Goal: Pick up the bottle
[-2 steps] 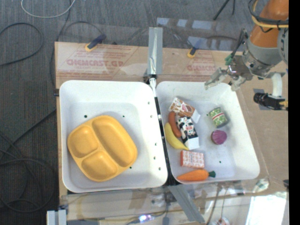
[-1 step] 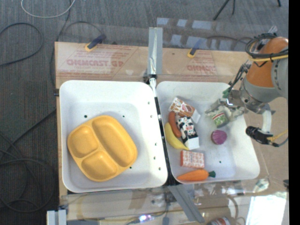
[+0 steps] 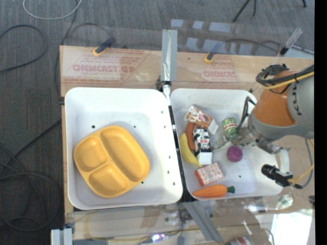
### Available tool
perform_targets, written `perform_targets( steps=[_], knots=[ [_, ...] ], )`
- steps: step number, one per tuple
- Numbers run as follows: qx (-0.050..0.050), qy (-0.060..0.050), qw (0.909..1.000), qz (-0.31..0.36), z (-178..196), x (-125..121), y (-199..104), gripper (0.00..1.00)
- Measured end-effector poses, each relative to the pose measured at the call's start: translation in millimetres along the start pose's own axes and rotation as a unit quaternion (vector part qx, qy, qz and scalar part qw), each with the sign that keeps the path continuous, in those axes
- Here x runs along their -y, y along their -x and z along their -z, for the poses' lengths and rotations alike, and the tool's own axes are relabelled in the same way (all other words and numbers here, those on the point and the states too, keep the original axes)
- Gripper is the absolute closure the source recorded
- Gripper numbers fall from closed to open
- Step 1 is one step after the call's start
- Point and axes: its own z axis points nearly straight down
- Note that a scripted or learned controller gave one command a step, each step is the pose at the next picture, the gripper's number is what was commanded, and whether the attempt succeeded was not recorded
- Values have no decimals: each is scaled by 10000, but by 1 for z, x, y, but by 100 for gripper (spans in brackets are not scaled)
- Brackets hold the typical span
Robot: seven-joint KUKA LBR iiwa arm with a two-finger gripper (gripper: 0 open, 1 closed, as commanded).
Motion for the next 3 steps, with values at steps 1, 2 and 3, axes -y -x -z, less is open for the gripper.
perform_targets(
  steps=[1,2,3],
  knots=[
    [45,21,9990,-445,2,-18,-64,0],
    [4,-73,9603,-2787,93,-76,-133,0],
    [-2,-85,9630,-2693,94,-53,-257,0]
  ],
)
